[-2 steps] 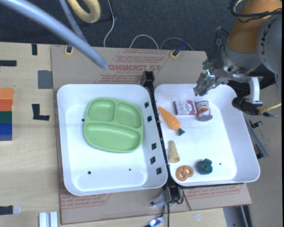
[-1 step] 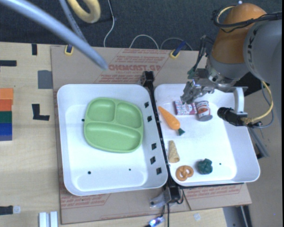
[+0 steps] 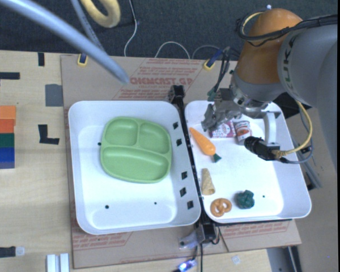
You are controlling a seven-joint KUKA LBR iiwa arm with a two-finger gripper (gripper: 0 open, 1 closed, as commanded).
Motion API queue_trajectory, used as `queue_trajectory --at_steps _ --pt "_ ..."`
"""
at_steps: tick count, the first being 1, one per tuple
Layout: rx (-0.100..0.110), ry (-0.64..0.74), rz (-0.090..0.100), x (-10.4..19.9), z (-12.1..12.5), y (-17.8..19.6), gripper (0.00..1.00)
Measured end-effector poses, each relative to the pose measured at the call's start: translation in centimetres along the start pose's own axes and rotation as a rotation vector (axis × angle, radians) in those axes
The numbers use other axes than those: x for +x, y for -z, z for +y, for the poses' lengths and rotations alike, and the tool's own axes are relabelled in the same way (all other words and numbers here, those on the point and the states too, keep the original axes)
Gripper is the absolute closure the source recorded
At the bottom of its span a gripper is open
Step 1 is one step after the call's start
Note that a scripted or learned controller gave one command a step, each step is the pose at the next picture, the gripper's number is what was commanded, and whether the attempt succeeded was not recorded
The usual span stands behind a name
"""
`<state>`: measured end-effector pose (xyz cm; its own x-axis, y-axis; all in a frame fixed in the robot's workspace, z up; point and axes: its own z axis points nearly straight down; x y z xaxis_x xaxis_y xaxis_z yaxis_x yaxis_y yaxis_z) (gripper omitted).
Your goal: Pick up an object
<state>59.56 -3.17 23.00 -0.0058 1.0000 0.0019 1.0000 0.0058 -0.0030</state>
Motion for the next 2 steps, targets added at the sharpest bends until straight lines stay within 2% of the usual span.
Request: queue_trajectory --at_steps 1,2 --pt "0.001 -0.001 -0.001 5.6 -2.0 -1.1 1.0" --pt "-0.001 0.002 0.0 11.3 -3.4 -0.3 1.0"
